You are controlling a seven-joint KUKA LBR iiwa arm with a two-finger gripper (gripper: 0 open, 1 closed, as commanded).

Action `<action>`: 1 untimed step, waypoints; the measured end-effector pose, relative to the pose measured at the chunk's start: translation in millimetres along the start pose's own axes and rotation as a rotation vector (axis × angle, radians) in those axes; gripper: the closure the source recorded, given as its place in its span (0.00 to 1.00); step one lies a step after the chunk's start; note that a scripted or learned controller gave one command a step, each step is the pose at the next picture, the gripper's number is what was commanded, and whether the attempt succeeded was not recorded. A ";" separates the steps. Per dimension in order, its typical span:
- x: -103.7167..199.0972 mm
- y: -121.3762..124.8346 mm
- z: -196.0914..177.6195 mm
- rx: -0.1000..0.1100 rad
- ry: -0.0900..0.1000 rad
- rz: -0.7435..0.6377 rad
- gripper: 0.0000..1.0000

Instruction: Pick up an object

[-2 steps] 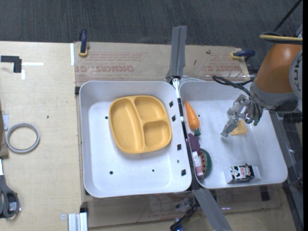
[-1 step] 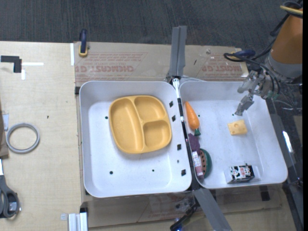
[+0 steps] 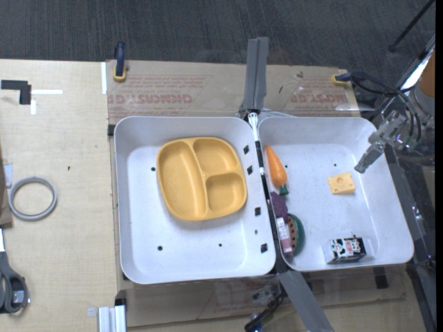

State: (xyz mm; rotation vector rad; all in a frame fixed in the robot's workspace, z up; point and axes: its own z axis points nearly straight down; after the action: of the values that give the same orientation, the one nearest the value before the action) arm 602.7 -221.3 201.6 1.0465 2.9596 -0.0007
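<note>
Your claw (image 3: 365, 162) hangs at the right bin's (image 3: 315, 133) far right edge, carrying nothing — how wide it stands, I cannot tell. The cheese wedge (image 3: 341, 184) lies nearest — just left of the tip and slightly toward you, on the bin floor.

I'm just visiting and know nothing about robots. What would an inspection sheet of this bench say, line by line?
Surface: wooden bench bearing a left bin and a right bin, side by side.
Job's things: in the right bin, a carrot, cheese wedge, purple item, watermelon slice and small black-and-white carton.
Clutter: yellow divided plate in the left bin; grey tape ring and scissors on the bench.
Grippers: gripper over the right bin's right side, holding nothing visible.
Cables: black cables behind the right bin.
Surroundings: dark carpet.
</note>
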 end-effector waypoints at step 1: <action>5.9 7.3 98.0 0.002 0.002 0.382 0.00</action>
State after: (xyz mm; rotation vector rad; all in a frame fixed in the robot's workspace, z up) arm 603.0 -212.1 103.5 1.5902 2.7099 -0.0019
